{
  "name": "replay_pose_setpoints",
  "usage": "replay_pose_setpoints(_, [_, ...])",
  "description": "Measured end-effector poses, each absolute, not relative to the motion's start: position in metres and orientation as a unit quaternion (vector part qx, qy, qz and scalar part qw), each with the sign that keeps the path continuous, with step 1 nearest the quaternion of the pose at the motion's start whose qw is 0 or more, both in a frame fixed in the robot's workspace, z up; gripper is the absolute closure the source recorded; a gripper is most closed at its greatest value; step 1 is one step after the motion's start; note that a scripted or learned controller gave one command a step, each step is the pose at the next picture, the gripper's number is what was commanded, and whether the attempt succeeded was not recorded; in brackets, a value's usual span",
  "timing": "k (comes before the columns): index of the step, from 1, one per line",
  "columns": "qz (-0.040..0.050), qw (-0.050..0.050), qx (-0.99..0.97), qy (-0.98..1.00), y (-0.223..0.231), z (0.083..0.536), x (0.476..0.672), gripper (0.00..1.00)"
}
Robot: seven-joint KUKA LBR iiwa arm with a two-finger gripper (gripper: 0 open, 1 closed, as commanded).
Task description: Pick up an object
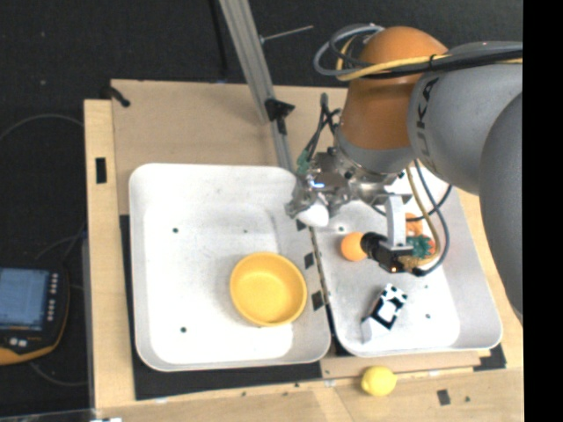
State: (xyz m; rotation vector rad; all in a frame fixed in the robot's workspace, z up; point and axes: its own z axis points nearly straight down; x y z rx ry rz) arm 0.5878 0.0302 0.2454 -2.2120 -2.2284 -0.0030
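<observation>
Arm poised over the seam between the two bins, nothing seen to be gripped.

A yellow bowl (268, 288) is seated near the right edge of the left bin (176, 200). The gripper (310, 211) is hung low at the far left corner of the right bin (475, 323); how it is set cannot be told. An orange ball (353, 247) is found just beside it, likely the target. A black-and-white block (387, 308) is left toward the near edge, and a yellow lemon-like object (377, 381) is stranded on the bench (176, 121) outside.
</observation>
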Motion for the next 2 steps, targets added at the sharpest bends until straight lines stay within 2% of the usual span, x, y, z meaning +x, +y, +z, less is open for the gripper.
replay_pose_setpoints(1, [-0.0005, 0.001, -0.704, -0.710, 0.0753, 0.2521, 0.5760, 1.00])
replay_pose_setpoints(2, [-0.0002, 0.001, -0.706, -0.708, 0.0726, 0.2516, 0.5763, 0.00])
